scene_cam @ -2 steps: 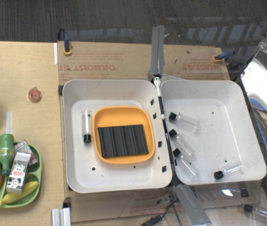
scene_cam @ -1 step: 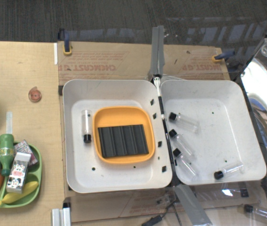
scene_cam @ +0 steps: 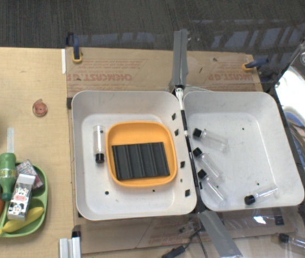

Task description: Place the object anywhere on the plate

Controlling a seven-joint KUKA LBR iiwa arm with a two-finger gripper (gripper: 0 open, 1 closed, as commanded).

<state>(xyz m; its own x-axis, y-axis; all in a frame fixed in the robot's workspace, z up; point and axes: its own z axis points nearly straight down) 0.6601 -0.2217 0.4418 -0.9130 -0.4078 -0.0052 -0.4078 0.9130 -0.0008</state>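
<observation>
A clear tube (scene_cam: 98, 142) with a black cap lies in the left bin (scene_cam: 82, 198), just beside the orange plate (scene_cam: 140, 130) at its 9 o'clock. The gripper's state cannot be told. Tubes (scene_cam: 210, 139) in the right bin (scene_cam: 281, 144) are faint against the white.

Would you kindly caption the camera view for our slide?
Orange plate carrying a dark ridged block in the left bin; one clear vial beside it, four vials in the right bin.
</observation>
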